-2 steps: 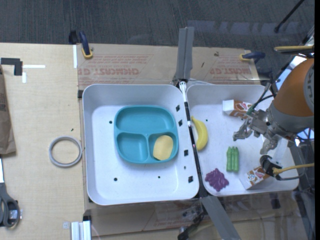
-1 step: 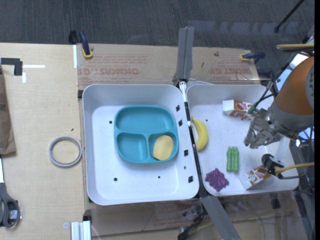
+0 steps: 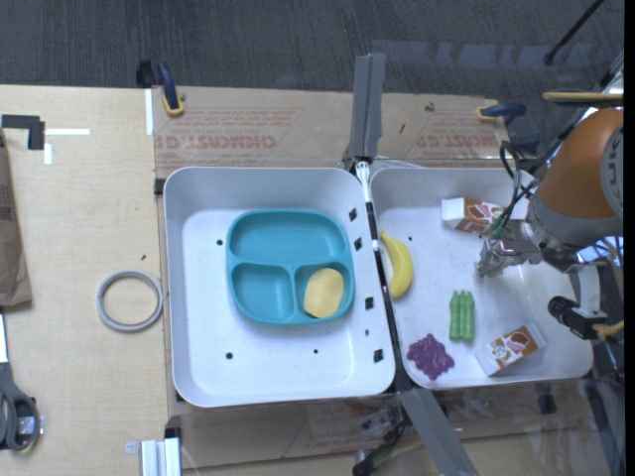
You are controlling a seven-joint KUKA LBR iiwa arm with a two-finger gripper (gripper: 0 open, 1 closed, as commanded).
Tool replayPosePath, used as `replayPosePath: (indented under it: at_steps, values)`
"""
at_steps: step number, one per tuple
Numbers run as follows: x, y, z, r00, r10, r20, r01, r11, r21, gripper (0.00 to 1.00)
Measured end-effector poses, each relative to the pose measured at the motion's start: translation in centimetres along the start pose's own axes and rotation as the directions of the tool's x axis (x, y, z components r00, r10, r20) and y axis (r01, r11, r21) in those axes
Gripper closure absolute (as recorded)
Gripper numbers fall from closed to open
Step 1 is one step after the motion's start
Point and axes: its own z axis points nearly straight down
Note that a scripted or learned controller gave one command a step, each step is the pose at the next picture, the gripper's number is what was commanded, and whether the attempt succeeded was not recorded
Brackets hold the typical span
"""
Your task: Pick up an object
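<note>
The right bin [image 3: 556, 365] holds a yellow banana [image 3: 398, 264] by its left wall, a green bean pod bundle [image 3: 461, 315], a purple grape bunch [image 3: 430, 355], a small carton [image 3: 511, 349] near the front right and another carton [image 3: 473, 214] at the back. My gripper [image 3: 493, 263] hangs low over the right bin, just right of the beans and in front of the back carton. I see nothing between its fingers. The left bin [image 3: 198, 345] holds a teal divided plate [image 3: 268, 266] with a yellow lemon-like fruit [image 3: 323, 293] in its front right compartment.
A grey tape ring [image 3: 130, 299] lies on the bench left of the bins. Scissors [image 3: 15, 415] sit at the left front edge. A grey divider post [image 3: 367, 107] rises behind the bins. Cables hang by the arm at the right.
</note>
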Motion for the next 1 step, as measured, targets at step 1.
replayPosePath:
  at_steps: [1]
  values:
    - [-0.01, 0.00, -0.01, 1.000, 0.000, 0.000, 0.000, 1.000, 0.000, 0.00]
